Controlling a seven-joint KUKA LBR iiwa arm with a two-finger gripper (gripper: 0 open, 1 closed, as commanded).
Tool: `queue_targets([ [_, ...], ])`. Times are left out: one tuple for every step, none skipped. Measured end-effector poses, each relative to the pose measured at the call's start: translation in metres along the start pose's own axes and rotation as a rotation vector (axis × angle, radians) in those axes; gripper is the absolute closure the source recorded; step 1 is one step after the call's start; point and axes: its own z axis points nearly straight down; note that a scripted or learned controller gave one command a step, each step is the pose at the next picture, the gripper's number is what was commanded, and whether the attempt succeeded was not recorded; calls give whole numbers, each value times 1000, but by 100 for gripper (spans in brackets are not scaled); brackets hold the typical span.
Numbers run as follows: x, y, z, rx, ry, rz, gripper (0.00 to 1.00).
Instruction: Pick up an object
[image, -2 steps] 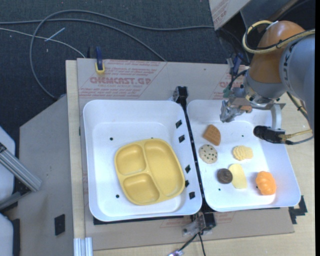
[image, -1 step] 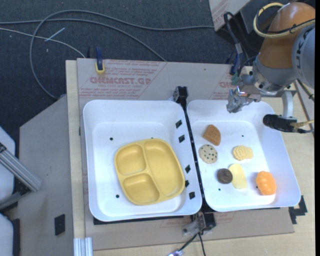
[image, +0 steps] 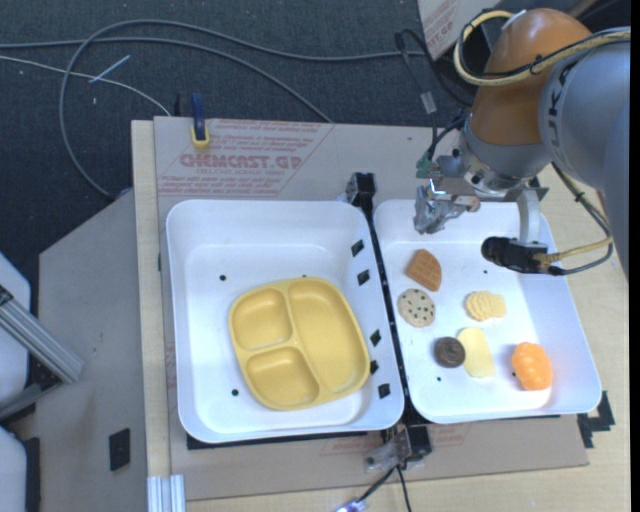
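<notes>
Two white bins sit side by side on the desk. Left bin holds a yellow tray with three compartments, lying slightly askew. Right bin holds the loose items: a tan wedge near the bin's back left, a speckled cookie just in front of it, a ridged yellow piece to the cookie's right, a dark brown disc touching a pale yellow block, and an orange piece at the front right. Arm enters from the right, orange band above the wrist. Claw hangs over the back left corner of the right bin, just behind the wedge, nothing visible between its tips; cannot tell how wide it stands. A black cable fitting lies beside it over the bin.
</notes>
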Motion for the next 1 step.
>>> queue_targets([
  [51, -9, 8, 2, -1, 1, 100],
])
